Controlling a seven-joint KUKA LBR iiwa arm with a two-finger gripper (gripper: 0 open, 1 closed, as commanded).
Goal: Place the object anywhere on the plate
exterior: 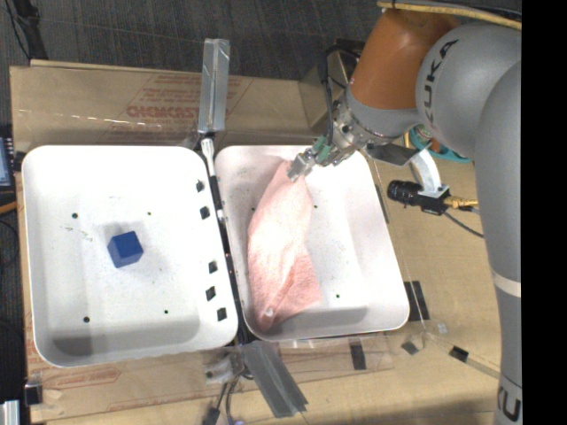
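A pink cloth (279, 246) stretches lengthwise through the right bin (363, 237), its lower end bunched near the bin's front wall. Its upper corner is drawn up to a point at my gripper (303, 164), which hovers over the far part of the right bin and is shut on that corner. A small blue cube (126, 248) rests on the floor of the left bin (53, 184), well apart from the gripper.
The two bins touch along a middle seam with black clips (213, 237). A metal bar (213, 87) stands behind the seam. Cardboard (115, 96) lies under and behind the bins. The grey arm (478, 87) fills the right side.
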